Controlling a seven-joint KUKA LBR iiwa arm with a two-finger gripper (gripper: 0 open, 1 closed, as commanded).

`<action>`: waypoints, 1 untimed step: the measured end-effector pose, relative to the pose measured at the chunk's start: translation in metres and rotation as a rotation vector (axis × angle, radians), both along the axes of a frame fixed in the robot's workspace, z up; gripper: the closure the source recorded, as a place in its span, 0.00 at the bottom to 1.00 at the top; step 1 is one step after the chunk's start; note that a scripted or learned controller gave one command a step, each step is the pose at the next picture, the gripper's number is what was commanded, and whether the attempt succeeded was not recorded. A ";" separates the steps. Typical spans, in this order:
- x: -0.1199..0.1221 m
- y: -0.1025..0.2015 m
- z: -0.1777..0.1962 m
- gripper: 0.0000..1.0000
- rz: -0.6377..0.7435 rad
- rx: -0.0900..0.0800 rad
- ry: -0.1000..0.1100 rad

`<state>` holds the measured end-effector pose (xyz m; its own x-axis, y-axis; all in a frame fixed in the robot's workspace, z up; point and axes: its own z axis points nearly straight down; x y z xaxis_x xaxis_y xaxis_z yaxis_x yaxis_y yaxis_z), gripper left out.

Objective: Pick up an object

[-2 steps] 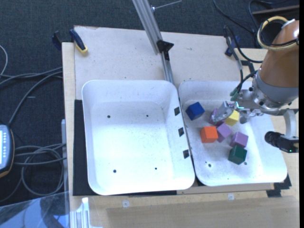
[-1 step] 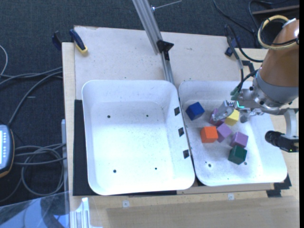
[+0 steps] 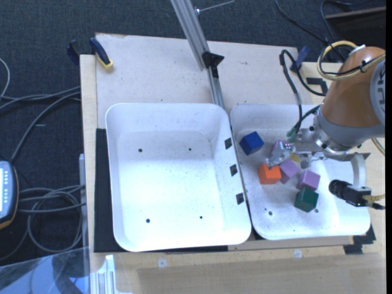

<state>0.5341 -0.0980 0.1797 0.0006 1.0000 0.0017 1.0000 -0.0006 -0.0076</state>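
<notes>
Your gripper (image 3: 283,155), its grip impossible to read, hovers mid right bin (image 3: 343,228), orange cube (image 3: 269,174) just below toward the near rim.

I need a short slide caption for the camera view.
Gripper hovers over coloured blocks in the right bin, beside the orange block.

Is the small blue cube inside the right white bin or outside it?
Inside. The small blue cube lies on the floor of the right white bin, near its upper left corner.

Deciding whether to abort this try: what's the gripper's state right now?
Gripper: low in the right bin, over the orange block and purple blocks; open or shut cannot be told.
</notes>
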 end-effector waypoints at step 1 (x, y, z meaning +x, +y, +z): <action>-0.001 -0.004 -0.058 0.00 0.000 -0.005 -0.012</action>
<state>0.5330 -0.1018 0.1212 0.0010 1.0000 -0.0028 1.0000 -0.0010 0.0045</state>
